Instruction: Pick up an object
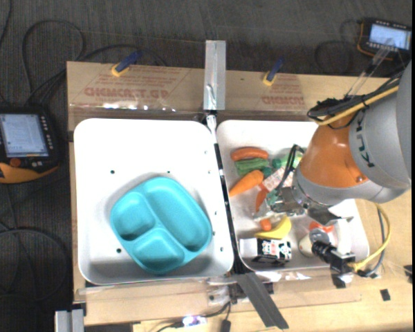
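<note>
Hovering end effector, grip state unclear, just above yellow toy and orange carrot in right bin.

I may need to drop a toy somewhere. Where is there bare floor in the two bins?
Bare floor lies in the left bin along its far wall and left side, around the blue tray. The right bin is crowded: carrots, a cow toy and the arm cover most of it.

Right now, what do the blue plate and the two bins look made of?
Blue plate: probably moulded plastic; uniform turquoise, soft sheen, rounded compartments. Left bin and right bin: likely thin white plastic, smooth with rounded rims, though painted metal can't be ruled out.
</note>
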Robot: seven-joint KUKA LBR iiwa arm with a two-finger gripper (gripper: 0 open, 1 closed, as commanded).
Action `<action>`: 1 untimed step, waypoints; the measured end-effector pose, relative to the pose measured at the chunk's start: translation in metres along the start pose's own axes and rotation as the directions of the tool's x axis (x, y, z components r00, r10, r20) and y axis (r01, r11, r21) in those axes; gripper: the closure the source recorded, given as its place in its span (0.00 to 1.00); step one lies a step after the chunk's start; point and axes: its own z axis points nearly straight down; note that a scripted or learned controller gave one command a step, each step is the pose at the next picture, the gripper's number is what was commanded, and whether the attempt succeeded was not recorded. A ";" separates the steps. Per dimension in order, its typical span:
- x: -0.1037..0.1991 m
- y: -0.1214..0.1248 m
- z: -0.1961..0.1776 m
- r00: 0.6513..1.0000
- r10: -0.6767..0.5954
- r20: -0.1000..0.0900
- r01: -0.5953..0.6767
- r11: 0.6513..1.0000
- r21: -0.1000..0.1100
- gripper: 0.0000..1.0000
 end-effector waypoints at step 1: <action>0.020 -0.019 -0.073 0.967 0.253 0.005 -0.253 0.967 -0.003 1.00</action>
